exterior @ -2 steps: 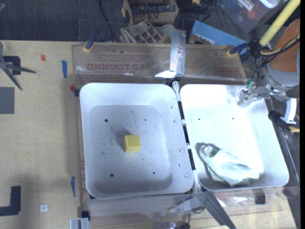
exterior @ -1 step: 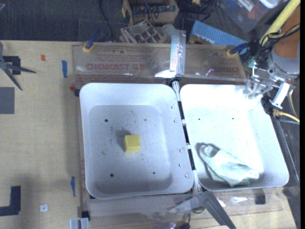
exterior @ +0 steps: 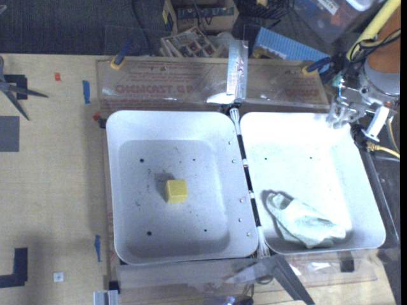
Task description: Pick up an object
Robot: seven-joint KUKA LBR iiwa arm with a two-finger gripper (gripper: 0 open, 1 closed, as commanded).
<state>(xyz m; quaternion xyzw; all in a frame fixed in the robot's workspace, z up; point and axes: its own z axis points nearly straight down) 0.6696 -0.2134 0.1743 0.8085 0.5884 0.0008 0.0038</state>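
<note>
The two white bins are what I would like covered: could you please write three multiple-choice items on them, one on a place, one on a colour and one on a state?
1. Where does the small block lie?
A. left bin
B. right bin
C. on the bench

2. What colour is the block?
A. red
B. yellow
C. blue

3. How does the pale cloth lie in the right bin?
A. folded flat
B. crumpled
C. draped over the rim

Answers: 1 A, it sits on the floor of the left bin; 2 B, it is plainly yellow; 3 B, it lies bunched near the front edge.
</note>
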